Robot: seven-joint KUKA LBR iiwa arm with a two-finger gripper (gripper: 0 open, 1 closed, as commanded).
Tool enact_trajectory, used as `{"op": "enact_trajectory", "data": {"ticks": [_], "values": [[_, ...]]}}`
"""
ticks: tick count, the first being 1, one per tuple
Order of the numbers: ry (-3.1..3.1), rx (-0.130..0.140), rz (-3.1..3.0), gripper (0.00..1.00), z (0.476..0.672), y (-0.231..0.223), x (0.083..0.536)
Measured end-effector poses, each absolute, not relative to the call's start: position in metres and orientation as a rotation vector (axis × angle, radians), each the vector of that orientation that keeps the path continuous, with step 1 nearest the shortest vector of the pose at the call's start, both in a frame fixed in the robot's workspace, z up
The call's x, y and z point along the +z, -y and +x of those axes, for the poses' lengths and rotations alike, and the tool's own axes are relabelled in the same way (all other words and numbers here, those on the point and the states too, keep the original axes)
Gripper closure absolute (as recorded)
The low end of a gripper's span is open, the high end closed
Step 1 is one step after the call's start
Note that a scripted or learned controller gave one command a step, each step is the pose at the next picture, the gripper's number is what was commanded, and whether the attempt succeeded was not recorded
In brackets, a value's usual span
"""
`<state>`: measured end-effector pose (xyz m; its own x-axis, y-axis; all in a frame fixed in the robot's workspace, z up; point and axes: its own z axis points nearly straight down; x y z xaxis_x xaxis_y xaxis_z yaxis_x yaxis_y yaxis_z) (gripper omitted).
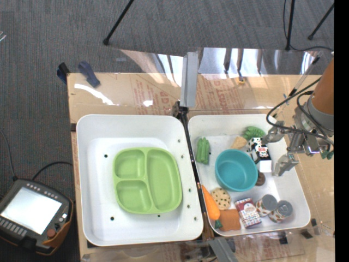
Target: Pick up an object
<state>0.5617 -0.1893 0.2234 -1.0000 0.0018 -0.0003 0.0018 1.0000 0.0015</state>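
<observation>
Camera view, left to right. Off the worktop's left edge, on the dark floor: a handheld control pendant with a pale screen (31, 212). On the brown cardboard-covered worktop (125, 94), two shallow white plastic bins side by side. In the left white bin (92, 130), lying flat near its middle: a lime-green plastic divided plate with three compartments (147, 180). Between the bins, a grey upright metal post (188, 79) at the worktop's far edge.

In the right white bin (218, 123), along its left wall: a green toy pea pod (203, 150) towards the far side, an orange toy carrot (210, 202) towards the near side. Near the bin's middle: a round teal plastic bowl (235, 170), upright. Just near of the bowl: a tan cookie with dark chips (221, 198), an orange block (230, 220), and a small red-and-white carton (249, 212). Far of the bowl: a tan wedge (238, 143), a leafy green toy vegetable (254, 131), and a black-and-white patterned small box (257, 148). In the bin's near right corner: two small round tins (275, 208), touching.

Over the bin's right side, above its floor: the end effector (284, 165), fingers pointing down and slightly parted, nothing visible between them, well right of the bowl.
</observation>
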Motion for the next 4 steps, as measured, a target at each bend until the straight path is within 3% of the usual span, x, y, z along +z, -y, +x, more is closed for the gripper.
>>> {"op": "enact_trajectory", "data": {"ticks": [1, 2, 3, 4], "values": [[-3.150, 0.007, 0.040, 0.00, 0.593, 0.185, 0.086], [-3.142, 0.007, 0.012, 0.00, 0.552, 0.083, 0.087], [-3.137, 0.000, 0.136, 0.00, 0.576, 0.166, 0.088], [-3.110, 0.002, 0.303, 0.00, 0.501, 0.089, 0.091]]}}
